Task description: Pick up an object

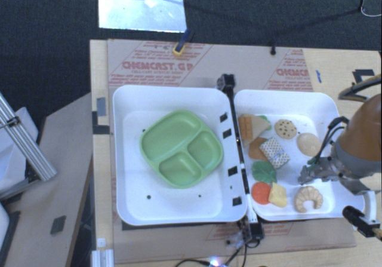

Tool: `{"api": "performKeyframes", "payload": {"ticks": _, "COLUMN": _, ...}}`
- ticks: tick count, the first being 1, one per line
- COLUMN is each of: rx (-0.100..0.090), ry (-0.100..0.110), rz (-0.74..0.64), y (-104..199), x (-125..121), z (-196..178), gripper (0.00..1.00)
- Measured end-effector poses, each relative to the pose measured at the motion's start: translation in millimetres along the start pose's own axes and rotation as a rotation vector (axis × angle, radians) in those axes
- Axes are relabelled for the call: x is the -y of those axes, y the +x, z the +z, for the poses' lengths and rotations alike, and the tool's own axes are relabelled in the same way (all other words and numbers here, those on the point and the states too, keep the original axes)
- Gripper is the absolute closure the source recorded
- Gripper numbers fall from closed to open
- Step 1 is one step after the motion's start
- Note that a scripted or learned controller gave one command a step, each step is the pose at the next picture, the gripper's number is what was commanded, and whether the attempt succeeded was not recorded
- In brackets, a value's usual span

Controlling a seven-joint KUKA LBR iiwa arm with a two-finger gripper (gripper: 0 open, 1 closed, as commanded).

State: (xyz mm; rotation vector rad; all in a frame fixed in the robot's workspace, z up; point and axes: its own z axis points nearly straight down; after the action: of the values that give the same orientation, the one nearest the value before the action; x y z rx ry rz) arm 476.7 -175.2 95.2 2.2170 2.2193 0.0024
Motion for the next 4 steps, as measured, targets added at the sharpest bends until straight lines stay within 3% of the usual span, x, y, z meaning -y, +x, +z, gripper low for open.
{"api": "performKeyframes", "payload": {"ticks": 2, "rx": 0.0, "ry": -0.001, "rz": -0.002, "y": -16.3, "x": 2.9, "z": -101.1, "gripper": 1.0}}
{"api": "performKeyframes", "payload": {"ticks": 3, "rx": 0.0, "ry": -0.001, "rz": -0.003, "y": -16.8, "x": 1.1, "z": -131.1, "gripper": 1.0}}
{"api": "performKeyframes", "payload": {"ticks": 4, "rx": -0.002, "ry": 0.0, "rz": -0.009, "y": 28.9, "x": -37.2, "z": -122.7, "gripper": 1.0}}
